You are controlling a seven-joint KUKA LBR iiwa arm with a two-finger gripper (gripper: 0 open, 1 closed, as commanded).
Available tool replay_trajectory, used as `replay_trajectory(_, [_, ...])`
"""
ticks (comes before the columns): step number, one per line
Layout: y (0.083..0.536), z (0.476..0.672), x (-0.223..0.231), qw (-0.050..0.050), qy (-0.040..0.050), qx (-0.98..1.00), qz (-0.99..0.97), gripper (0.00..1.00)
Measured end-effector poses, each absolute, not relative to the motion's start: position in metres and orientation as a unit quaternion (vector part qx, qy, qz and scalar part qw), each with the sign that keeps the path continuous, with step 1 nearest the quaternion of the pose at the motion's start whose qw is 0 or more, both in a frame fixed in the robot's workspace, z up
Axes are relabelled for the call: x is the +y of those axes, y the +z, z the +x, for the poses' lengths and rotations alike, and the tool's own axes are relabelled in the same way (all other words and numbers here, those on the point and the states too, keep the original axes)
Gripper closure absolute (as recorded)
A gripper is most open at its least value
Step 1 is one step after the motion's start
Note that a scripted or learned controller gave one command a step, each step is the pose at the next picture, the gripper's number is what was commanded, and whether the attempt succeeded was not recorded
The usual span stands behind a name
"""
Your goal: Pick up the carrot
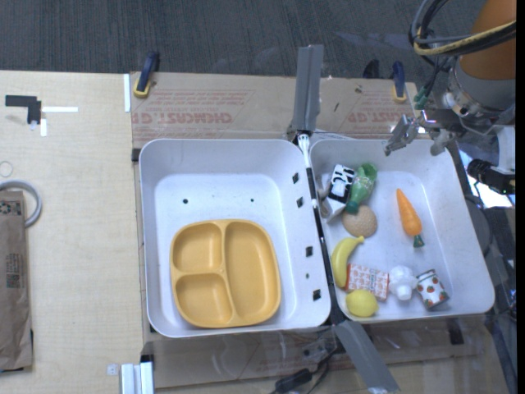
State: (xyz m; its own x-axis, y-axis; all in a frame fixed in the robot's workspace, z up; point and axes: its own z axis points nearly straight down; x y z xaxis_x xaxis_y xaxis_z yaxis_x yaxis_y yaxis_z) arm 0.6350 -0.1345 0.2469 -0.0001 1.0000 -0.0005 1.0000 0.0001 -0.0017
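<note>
An orange carrot (408, 211) with a small green tip lies in the right bin (467, 245), towards its right side, pointing down the view. My gripper (418, 140) hangs over the bin's far edge, above and slightly right of the carrot and well apart from it. Its two fingers (399, 138) stand open with nothing between them.
The right bin also holds a green bottle (362, 182), a black-and-white item (340, 184), a tan round piece (359, 221), a banana (344, 258), a lemon (362, 304), a red box (367, 279) and a small can (431, 290). A yellow divided plate (225, 271) lies in the left bin (164, 187).
</note>
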Motion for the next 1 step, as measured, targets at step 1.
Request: replay_trajectory(1, [0.2860,0.6592,-0.1212,-0.001,0.0006,-0.727,-0.686,0.00])
